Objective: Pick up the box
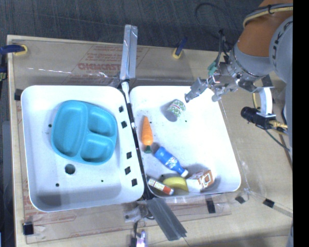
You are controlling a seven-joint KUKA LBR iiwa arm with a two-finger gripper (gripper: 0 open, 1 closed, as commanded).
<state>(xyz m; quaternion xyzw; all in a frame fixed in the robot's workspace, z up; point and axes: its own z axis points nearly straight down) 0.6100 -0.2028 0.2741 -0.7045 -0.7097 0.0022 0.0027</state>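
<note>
Two-finger metal gripper (200, 90): above the right white bin's (224, 138) far edge, fingers spread, nothing between them. Small grey-green can (175, 109): just beside it, lying in the bin. Orange carrot (147, 131): by the divider. Blue bottle (169, 161): mid-bin. Small white-and-orange carton box (202, 180): near corner, touching a yellow banana (175, 182); well apart from the gripper. Blue compartment tray (85, 131): left white bin (36, 138).

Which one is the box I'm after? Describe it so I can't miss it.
Look in the right bin, at its near right corner. The box is the small white carton with red print, lying tilted beside the banana. It is the one flat-sided, square-cornered thing among its neighbours.
</note>
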